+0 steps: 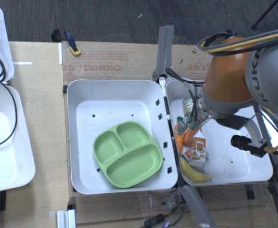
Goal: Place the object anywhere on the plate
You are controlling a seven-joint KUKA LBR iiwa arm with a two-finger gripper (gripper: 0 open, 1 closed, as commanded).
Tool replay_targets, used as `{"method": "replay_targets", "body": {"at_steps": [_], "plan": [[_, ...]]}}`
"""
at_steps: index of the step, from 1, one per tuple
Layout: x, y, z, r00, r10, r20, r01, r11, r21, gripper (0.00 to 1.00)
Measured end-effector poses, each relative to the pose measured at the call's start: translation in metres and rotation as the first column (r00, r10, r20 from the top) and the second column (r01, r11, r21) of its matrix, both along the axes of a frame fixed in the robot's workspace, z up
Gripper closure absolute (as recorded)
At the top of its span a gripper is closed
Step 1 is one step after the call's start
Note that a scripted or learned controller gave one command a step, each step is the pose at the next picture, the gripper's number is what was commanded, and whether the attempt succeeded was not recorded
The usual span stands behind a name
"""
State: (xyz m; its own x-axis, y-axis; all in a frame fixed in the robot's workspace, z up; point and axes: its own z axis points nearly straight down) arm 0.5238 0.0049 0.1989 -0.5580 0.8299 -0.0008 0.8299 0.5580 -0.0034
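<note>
Two shallow white bins sit side by side on a tan cardboard-covered bench. Left bin (81,127): holds one pale green plastic plate (128,153) with three compartments, lying flat and turned at a slant, toward the bin's near right quarter; nothing rests on it. Right bin (234,167): objects bunched against its left wall. Nearest the front edge, a yellow toy banana (194,171), curved, lying flat. Just behind it and touching or nearly so, a small white-and-orange printed carton (198,149), tilted. Beside the carton toward the divider, an orange carrot-shaped piece (184,137). Further back, a white-and-green packet or bottle (188,106), partly hidden by the arm. Grey arm with orange band (226,75) comes in from the right and hangs over the back left part of the right bin. Two-finger gripper (192,123) is low among the clutter, just above the carrot-shaped piece and the carton; its tips are lost against the objects, so cannot tell whether it is spread, narrowed or gripping anything. A blue-and-black clamp (68,41) lies at the far edge of the bench, well apart from both bins.
</note>
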Motion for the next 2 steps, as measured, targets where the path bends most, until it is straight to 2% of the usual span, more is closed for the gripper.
{"method": "replay_targets", "body": {"at_steps": [1,2], "plan": [[-0.036,0.013,-0.008,1.0,0.03,0.0,-0.03,1.0,0.002,1.0],[-0.036,0.087,0.027,1.0,0.012,0.002,-0.012,1.0,0.001,1.0]]}}
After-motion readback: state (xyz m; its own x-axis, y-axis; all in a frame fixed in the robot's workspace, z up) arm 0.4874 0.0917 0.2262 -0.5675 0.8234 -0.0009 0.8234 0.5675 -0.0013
